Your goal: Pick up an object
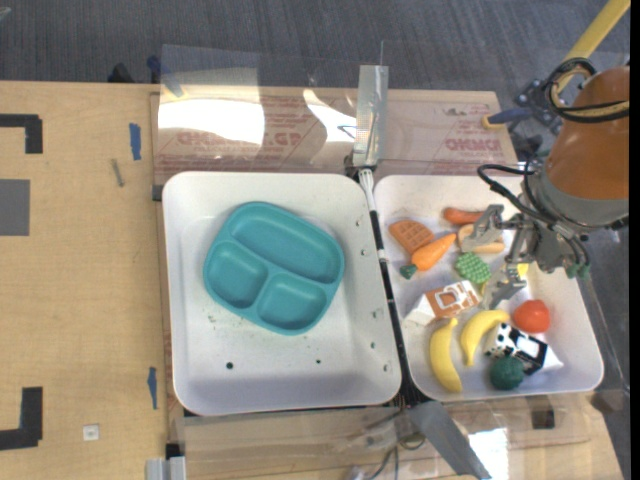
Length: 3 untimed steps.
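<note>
Overhead, gripper (500,253) hangs above right bin (590,363), apparently spread; wooden bench (70,298), grey carpet (300,8).

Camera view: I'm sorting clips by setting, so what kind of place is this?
Probably a robot lab bench for grasping tests: two white bins side by side, toy food like a banana, and a teal divided plate.

The grey arm with its orange band (598,163) runs off the right edge, upper links cut away. Its wrist covers the right white bin's (590,368) far right corner. The small black-and-white toy (520,345) is too small to identify.
</note>
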Tool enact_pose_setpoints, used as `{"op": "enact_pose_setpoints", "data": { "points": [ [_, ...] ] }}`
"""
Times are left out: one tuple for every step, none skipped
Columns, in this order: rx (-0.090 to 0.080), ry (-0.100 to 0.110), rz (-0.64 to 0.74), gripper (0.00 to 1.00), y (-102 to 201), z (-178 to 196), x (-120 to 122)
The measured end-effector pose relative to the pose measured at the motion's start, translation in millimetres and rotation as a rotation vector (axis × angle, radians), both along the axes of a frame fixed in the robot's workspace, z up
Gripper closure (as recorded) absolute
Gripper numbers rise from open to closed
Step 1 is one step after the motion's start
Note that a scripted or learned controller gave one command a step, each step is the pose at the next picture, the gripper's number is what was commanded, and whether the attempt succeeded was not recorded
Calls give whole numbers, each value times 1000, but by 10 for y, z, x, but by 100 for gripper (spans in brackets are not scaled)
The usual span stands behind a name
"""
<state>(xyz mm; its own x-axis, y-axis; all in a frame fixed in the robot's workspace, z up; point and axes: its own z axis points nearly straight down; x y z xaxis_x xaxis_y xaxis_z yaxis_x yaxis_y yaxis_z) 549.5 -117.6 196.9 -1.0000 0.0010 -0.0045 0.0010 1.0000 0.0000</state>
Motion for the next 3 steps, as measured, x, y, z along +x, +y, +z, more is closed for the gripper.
{"op": "enact_pose_setpoints", "data": {
  "points": [
    [-4, -23, -129, 0, 84, -818, 322],
    [-8, -32, -180, 0, 182, -859, 636],
    [-1, -4, -255, 0, -395, -1066, 144]
  ]
}}
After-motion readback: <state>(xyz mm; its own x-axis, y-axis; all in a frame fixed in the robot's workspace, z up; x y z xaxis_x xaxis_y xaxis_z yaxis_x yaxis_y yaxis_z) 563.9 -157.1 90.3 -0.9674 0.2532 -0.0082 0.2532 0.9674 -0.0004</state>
